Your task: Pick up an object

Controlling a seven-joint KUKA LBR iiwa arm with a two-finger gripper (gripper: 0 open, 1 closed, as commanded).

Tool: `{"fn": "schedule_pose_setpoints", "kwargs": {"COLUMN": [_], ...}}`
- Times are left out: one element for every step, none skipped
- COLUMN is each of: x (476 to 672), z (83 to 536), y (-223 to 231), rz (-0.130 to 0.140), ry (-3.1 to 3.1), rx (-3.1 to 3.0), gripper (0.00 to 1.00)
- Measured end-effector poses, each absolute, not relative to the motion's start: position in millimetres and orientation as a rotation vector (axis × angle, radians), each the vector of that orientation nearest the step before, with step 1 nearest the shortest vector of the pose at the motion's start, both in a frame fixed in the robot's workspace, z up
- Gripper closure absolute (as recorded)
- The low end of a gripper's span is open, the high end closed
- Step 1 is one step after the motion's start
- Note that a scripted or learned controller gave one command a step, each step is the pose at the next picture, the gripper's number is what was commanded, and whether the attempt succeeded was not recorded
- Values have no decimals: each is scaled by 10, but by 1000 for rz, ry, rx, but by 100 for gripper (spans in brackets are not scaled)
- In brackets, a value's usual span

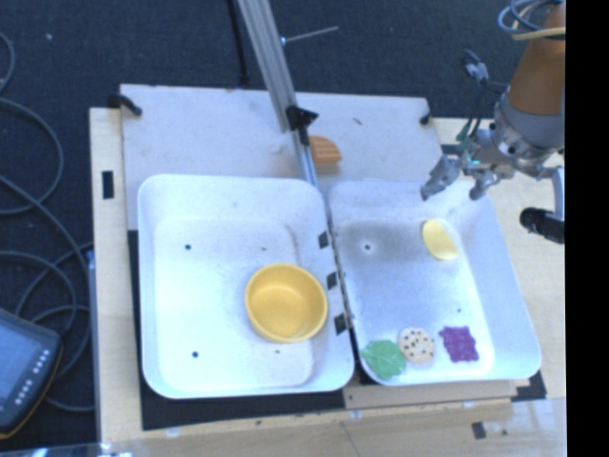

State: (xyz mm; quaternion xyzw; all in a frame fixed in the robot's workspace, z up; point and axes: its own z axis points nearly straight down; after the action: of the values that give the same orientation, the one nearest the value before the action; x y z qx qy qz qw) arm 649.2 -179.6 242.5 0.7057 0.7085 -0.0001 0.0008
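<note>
Four small things lay in the right bin (pixel 495 284): a yellow disc (pixel 440 239) near its upper right, and along the front edge a green piece (pixel 383 357), a speckled cookie (pixel 415 345) and a purple piece (pixel 460 343). The yellow disc was nearest the gripper (pixel 455 183) and looked the likeliest pick. By its look it was a light, stiff toy, flat and probably smooth, so it could skid on the bin floor; a pinch across its narrow width, from straight above, seemed the safest hold. The three front pieces sat close together, the green one touching the cookie, which would crowd any grasp there.

The gripper hung over the bin's upper right rim, just beyond the disc and apart from it, its two fingers spread and nothing between them. The arm reached in from the right, its orange band above the wrist.

In the left bin (pixel 181 217) stood a yellow bowl (pixel 285 301), upright, well apart from the gripper.
</note>
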Motion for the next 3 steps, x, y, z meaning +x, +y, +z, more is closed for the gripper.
{"fn": "schedule_pose_setpoints", "kwargs": {"x": [6492, 6521, 6538], "z": [2427, 1809, 1343], "y": [-1800, -1845, -1946], "rz": [-2, -8, -6], "ry": [2225, 2223, 2219], "rx": [2215, 2222, 2223], "gripper": [0, 0, 0]}}
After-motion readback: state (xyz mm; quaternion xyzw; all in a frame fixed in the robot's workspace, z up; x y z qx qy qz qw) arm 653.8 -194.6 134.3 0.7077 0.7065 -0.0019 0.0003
